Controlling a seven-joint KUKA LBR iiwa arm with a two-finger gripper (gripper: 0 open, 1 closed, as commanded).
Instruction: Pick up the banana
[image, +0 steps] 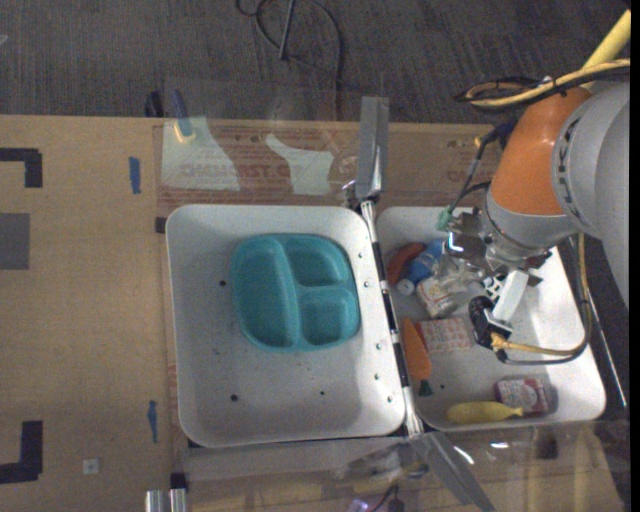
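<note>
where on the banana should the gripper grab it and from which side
Best guess: grip the banana across its middle, coming straight down. It lies flat and lengthwise along the right bin's near wall, so the fingers should close across its narrow width. A small packet touches its right end, which leaves the middle clearer.

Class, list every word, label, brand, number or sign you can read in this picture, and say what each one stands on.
None can be read for certain.
Clear sheet above the left bin: mirrored, faded print, too blurred to read.
Small packet in the right bin: pinkish print, too small to read.
Pouch beside the banana: label too blurred to read.
</note>
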